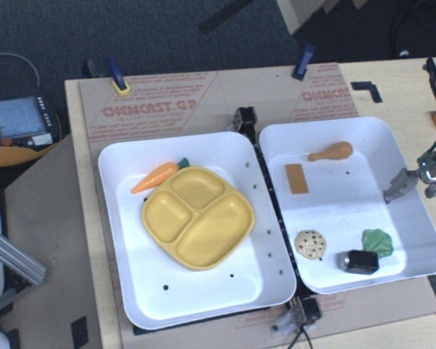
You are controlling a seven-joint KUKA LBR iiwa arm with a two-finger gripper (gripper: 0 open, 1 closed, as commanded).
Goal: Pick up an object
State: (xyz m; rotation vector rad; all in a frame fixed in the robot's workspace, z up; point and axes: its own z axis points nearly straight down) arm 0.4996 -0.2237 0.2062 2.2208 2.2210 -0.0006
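Up front in shallow white right bin (343, 204): small black block (358, 261), crumpled green leafy piece (378, 241) just beside, speckled round cookie (311, 244) near. Over that bin's right rim, grey metal gripper (421, 177), seemingly empty; released or clenched, cannot tell.

Two white bins sit side by side on the surface (92, 220): left bin (130, 293), right bin (411, 266). Printed cardboard (196, 103) lies beneath them, held by two blue clamps (119, 80) at its far edge. A pendant (15, 124) with a lit screen rests at far left.
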